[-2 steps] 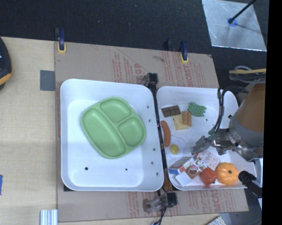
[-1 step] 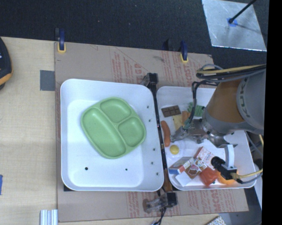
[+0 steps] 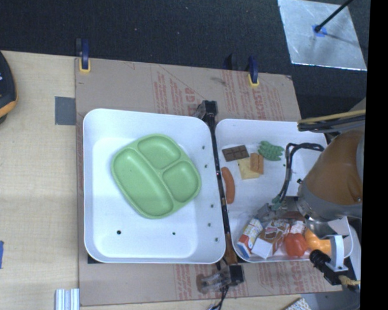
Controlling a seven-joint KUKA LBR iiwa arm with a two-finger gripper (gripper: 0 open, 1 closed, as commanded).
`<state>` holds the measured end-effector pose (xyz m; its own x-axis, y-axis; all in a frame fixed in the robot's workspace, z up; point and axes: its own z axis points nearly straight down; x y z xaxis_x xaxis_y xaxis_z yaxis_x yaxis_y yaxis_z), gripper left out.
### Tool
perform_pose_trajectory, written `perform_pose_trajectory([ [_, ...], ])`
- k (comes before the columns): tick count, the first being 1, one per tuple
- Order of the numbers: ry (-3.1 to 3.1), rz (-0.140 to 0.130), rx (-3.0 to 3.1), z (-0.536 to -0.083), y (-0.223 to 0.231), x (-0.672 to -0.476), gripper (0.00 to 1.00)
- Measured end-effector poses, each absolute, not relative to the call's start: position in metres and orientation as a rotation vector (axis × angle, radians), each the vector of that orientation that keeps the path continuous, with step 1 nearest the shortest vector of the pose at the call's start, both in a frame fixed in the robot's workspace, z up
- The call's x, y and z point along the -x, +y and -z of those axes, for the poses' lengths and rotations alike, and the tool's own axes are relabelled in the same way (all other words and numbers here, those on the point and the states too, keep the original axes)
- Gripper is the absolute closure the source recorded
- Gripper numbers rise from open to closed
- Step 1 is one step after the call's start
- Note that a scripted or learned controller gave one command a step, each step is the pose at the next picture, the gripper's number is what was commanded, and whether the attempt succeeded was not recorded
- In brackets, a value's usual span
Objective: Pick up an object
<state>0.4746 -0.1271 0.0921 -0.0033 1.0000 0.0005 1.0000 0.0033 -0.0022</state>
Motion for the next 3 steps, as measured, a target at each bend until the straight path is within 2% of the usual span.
perform_pose_trajectory([
  [1, -2.228, -0.002, 2.211, -0.103, -0.128, -0.476, 1.00],
  [2, -2.242, 0.012, 2.216, -0.198, -0.088, -0.586, 1.00],
  [3, -2.223, -0.006, 2.215, -0.089, -0.114, -0.575, 1.00],
])
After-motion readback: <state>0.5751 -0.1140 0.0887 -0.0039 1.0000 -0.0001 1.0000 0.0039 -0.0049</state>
